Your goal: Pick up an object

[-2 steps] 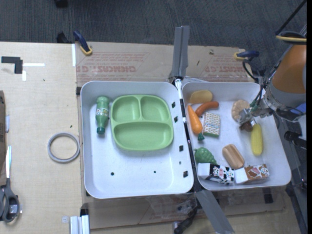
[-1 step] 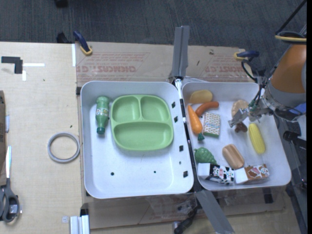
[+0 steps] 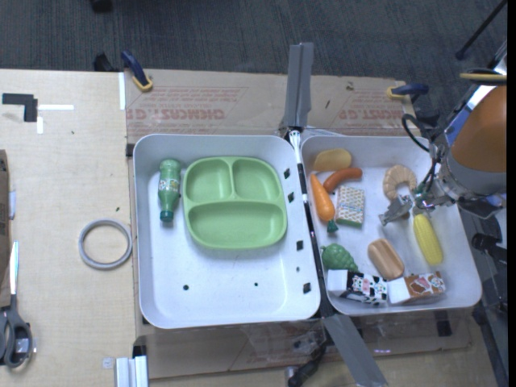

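nearest the lens, along the front wall of the right bin [image 3: 463, 301], lie a cow-patterned toy [image 3: 364, 288] and a small brown packet [image 3: 421, 285], with a hot dog bun [image 3: 385, 259] just behind them. the gripper [image 3: 397, 210] hangs low over the middle of that bin, between a corn cob [image 3: 427, 238] on its near side and a pale ring-shaped pastry [image 3: 399, 181] on its far side; whether its pincer is wide or narrow cannot be told from this slanted view, and nothing can be made out between its tips. so the pick looks not yet done: no object is lifted, and choosing, closing on and raising one appears to remain. other candidates sit toward the divider from the gripper: a carrot [image 3: 322, 198], a sausage [image 3: 343, 176], a wafer block [image 3: 351, 205] and a broccoli piece [image 3: 339, 257]. beyond the divider, the left bin [image 3: 218, 297] holds a green divided plate [image 3: 235, 201] and a green bottle [image 3: 168, 189]. both bins rest on cardboard atop a light wooden bench [image 3: 56, 184], where a tape ring [image 3: 106, 243] and scissors [image 3: 14, 329] lie; dark carpet [image 3: 242, 14] stretches behind.
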Robot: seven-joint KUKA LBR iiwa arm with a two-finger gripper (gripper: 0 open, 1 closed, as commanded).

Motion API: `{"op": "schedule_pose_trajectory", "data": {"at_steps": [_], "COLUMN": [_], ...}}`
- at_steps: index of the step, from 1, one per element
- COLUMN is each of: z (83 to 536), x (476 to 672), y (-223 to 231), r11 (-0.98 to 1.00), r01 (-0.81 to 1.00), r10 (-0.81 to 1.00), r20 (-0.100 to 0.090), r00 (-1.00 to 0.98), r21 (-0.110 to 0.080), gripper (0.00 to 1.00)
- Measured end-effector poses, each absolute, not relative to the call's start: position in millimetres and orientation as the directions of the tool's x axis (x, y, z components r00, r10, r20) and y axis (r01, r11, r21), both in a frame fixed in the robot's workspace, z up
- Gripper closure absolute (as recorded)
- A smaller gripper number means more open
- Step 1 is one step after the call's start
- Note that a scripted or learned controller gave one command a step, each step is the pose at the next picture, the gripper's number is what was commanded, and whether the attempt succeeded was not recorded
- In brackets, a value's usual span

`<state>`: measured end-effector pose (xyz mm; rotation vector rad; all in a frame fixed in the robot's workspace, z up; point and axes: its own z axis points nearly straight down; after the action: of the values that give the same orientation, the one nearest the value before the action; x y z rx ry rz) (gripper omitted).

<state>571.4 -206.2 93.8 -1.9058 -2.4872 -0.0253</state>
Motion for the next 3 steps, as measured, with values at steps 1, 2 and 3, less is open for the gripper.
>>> {"op": "schedule_pose_trajectory", "data": {"at_steps": [1, 2, 3], "z": [102.6, 102.4, 91.4], "x": [571.3, 572.6, 582.7], "y": [-210.8, -205.9, -193.3], "r11": [0.256, 0.261, 0.181], "r01": [0.967, 0.965, 0.983], "r10": [0.967, 0.965, 0.983], "r20": [0.006, 0.012, -0.001], "r00": [-0.256, -0.262, -0.181], "r21": [0.008, 0.009, 0.000], "gripper": [1.00, 0.00, 0.00]}}
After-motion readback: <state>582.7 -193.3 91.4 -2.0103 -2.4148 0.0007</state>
